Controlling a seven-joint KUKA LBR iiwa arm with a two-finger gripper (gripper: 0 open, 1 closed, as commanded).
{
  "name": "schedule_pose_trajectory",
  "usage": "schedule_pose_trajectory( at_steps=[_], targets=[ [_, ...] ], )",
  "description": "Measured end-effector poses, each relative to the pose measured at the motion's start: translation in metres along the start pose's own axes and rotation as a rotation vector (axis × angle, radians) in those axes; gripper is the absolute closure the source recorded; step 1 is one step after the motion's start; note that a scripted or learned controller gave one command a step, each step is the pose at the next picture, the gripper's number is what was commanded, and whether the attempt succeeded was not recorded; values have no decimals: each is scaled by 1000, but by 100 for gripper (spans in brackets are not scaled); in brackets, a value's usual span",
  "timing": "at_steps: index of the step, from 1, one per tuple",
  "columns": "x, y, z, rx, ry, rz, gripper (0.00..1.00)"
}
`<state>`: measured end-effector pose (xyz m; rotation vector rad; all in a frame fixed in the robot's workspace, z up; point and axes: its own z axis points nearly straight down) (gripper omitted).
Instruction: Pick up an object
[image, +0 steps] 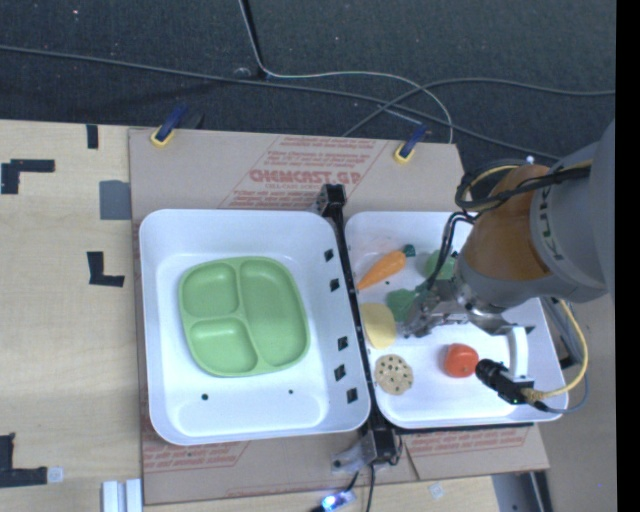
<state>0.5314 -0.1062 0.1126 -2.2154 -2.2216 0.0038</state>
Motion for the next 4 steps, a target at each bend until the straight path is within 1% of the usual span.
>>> schedule_pose_trajectory(
  at_steps=[1,2,3,4],
  targets=[
    [1,8,-46,-7,-2,1,100],
    [-4,8,-89,-8,-2,2,100],
    [-5,17,-137,-8,-2,1,100],
    [42,31,-141,-4,0,-3,100]
  ],
)
